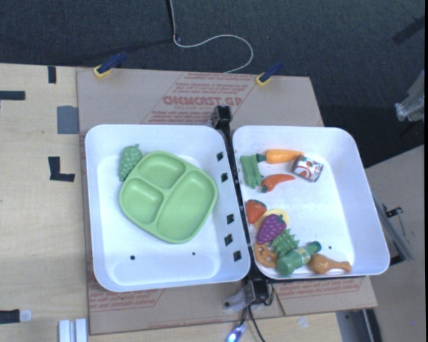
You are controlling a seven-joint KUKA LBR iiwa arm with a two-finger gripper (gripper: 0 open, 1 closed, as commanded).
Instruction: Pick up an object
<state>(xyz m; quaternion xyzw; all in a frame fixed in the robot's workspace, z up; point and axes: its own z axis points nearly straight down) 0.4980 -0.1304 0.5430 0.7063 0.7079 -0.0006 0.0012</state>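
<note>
The right bin (357, 191) holds several toy foods. An orange carrot (282, 156) lies at its back, with a small red and white can (307, 168) beside it. Green beans (250, 169) and an orange pepper (277, 182) lie near the divider. Further forward are a red tomato (255, 210), purple grapes (269, 229), a green vegetable (294, 258) and a tan gourd (328, 265). In the left bin (103, 191) sits a green divided plate (168, 197) with a green bunch of grapes (129, 161) at its back left.
Both bins rest on a cardboard sheet (200, 98) held by clips at the back. A white cable (214, 45) loops over the dark floor behind. Grey metal (411, 104) juts in at the right edge.
</note>
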